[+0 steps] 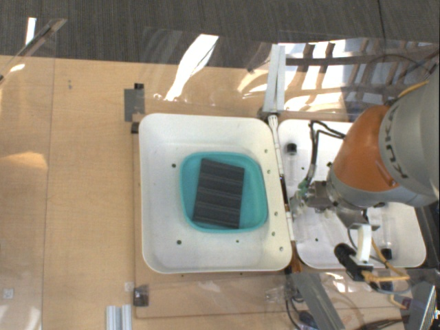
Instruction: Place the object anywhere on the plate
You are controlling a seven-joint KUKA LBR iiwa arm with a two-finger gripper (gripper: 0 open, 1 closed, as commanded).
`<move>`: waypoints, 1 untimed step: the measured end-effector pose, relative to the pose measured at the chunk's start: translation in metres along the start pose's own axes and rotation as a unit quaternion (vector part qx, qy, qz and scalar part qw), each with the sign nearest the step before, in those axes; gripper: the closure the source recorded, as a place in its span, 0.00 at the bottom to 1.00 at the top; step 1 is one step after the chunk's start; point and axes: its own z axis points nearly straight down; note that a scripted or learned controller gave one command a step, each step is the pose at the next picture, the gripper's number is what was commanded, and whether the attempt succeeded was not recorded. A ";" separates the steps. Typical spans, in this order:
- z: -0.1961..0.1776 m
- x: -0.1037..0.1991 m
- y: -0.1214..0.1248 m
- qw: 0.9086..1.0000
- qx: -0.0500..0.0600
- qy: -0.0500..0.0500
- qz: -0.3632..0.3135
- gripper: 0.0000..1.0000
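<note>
A dark grey ridged rectangular block point(219, 193) lies flat on the teal plate point(191, 176), which sits in the middle of the left white bin point(161, 205). The block covers most of the plate's centre, tilted slightly. The arm, grey with an orange band point(364, 158), hangs over the right bin point(405, 236). Its gripper point(308, 196) is at the left side of that bin, close to the divider between the bins and well apart from the block. The wrist hides the fingertips.
A metal divider rail point(280, 163) runs between the two bins. Cables and a black-and-white tool part point(357, 249) hang under the arm at the lower right. Wooden bench surface point(69, 184) stretches left of the bins.
</note>
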 end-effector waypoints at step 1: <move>-0.010 0.007 0.002 1.000 0.000 0.007 -0.005 1.00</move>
